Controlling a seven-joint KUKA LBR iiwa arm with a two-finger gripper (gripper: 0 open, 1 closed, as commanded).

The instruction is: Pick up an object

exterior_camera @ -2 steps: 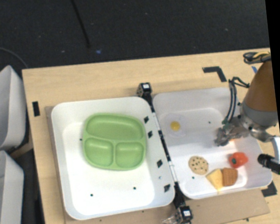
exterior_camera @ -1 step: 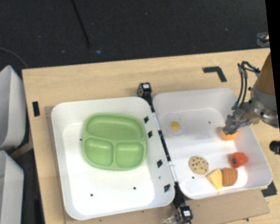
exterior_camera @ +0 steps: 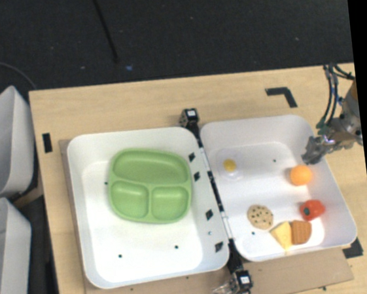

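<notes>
From my screen I see the hand (exterior_camera: 315,149) at the right rim of the right bin (exterior_camera: 254,128), low over its upper right corner, and I cannot tell whether it is open or closed; I see nothing held in it. Just below the hand, near it but apart, lies an orange ball (exterior_camera: 300,175). Further below is a red tomato (exterior_camera: 313,209), and below and to the left of that a brown bread piece (exterior_camera: 301,231) touching a yellow cheese wedge (exterior_camera: 282,235). A cookie (exterior_camera: 260,216) lies just up and left of the cheese. A small yellow piece (exterior_camera: 229,165) sits well to the left of the hand. Far to its left, the left bin (exterior_camera: 97,252) on the counter (exterior_camera: 120,107) holds a green divided plate (exterior_camera: 150,185).
</notes>
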